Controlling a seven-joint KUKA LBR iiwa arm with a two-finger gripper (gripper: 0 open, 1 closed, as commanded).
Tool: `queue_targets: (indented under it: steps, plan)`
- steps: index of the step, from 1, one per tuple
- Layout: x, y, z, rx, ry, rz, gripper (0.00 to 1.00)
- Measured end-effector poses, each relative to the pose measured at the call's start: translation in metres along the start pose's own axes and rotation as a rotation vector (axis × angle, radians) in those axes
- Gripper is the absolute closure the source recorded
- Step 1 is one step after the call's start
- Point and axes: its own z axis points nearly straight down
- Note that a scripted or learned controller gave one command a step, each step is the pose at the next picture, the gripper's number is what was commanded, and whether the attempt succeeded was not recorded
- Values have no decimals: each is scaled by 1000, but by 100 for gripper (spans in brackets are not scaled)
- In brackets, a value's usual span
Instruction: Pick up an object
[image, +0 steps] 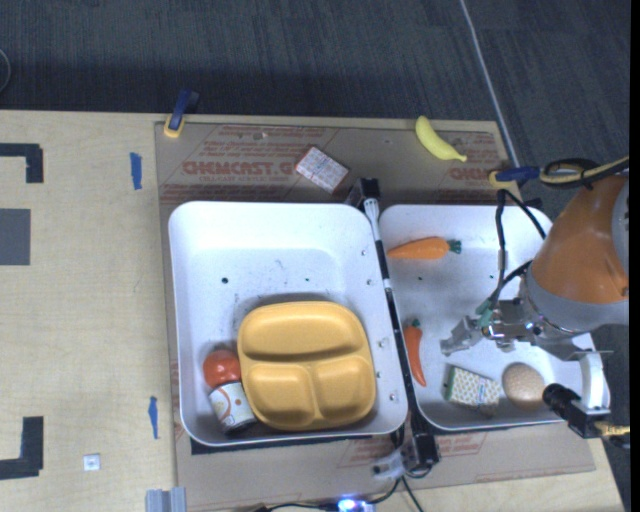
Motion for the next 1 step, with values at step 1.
queue_targets:
  steps: [1]
  plan:
    - [4, 13, 64, -4, -2, 1, 0]
